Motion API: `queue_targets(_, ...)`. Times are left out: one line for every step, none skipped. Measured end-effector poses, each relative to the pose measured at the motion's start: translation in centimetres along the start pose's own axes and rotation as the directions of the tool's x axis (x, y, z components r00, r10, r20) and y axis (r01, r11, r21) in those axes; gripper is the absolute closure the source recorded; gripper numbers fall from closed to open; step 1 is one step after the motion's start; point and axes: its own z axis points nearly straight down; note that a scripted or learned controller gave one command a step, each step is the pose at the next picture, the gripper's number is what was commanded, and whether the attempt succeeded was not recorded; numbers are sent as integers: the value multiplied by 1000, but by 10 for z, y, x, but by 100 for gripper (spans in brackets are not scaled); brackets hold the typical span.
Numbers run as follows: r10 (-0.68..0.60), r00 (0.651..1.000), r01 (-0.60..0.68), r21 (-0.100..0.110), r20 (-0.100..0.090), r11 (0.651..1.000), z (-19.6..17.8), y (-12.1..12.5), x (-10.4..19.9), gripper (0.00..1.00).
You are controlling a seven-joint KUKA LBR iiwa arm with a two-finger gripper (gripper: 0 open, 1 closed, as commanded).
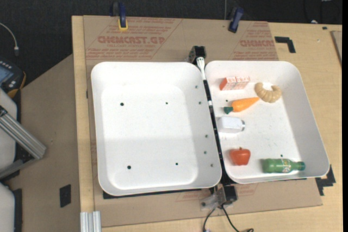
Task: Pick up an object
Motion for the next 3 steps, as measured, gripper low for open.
queue_targets(12, 1000, -12, 7, 1, 1000, 13, -13, -104, 100)
queue_targets(-2, 1000, 2, 9, -5, 1000, 11, -50, -42, 100)
queue_targets(11, 1000, -11, 10, -2, 1000, 24, -97, -121, 100)
